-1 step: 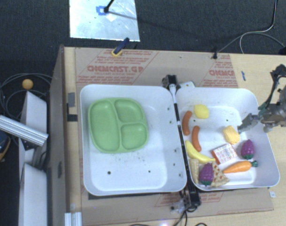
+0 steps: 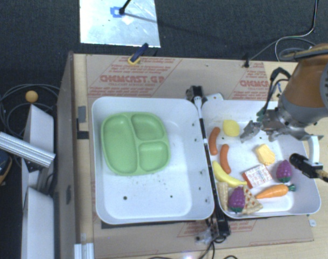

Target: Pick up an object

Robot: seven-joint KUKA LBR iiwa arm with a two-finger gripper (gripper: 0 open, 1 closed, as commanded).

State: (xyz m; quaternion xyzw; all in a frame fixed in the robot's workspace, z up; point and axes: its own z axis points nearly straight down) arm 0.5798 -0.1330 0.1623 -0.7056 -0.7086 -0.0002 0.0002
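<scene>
— Camera view first: where is the claw (image 2: 254, 129)?

— Over the right bin (image 2: 313, 201), in its upper middle part, reaching in from the right below the orange band of the arm (image 2: 309, 88). Its grey fingers point left, toward a yellow lemon-like toy (image 2: 231, 128) just beside them.

— Holding anything?

— Nothing shows between the fingers. Whether they stand wide or narrow I cannot tell; they are small and blurred against the white.

— What lies in that bin?

— Toy food, all resting on the floor of the bin. Two orange sausages (image 2: 214, 140) near the left wall, one below the other. A banana (image 2: 227, 174) under them. A yellow block (image 2: 265, 155) just below the claw. A red and white packet (image 2: 258, 175) in the middle, a carrot (image 2: 273, 191) below it, and two purple berries (image 2: 236, 197), one at the lower left on a cracker-like piece, one at the right by the carrot.

— And the left bin (image 2: 107, 209)?

— A green divided plate (image 2: 135, 143) lies in its upper left part. Both bins sit on a cardboard sheet on the bench (image 2: 169, 72).
</scene>
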